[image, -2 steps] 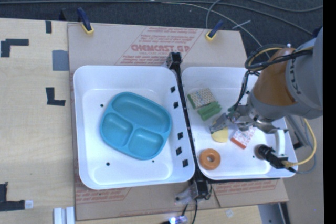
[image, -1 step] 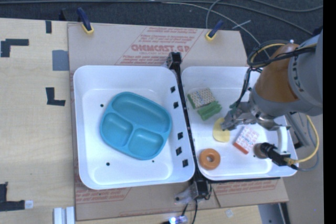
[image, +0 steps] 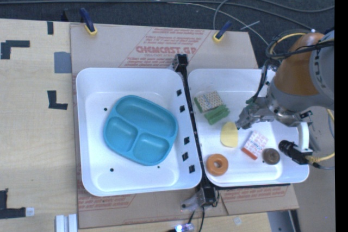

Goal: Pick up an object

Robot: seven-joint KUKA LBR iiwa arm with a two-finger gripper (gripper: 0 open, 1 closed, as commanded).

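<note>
1. The gripper [image: 244, 121] hangs low in the right bin [image: 239, 77]; I cannot tell its grip.
2. Just left lies the yellow piece [image: 229, 135].
3. Centre over it before descending, avoiding the green block [image: 216, 114].

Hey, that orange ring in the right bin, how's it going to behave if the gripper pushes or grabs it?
The orange ring lies flat, so it would probably slide, not roll. It looks small and likely light. Its rounded rim may slip between fingers, and the bin wall beside it could crowd a grasp.
</note>
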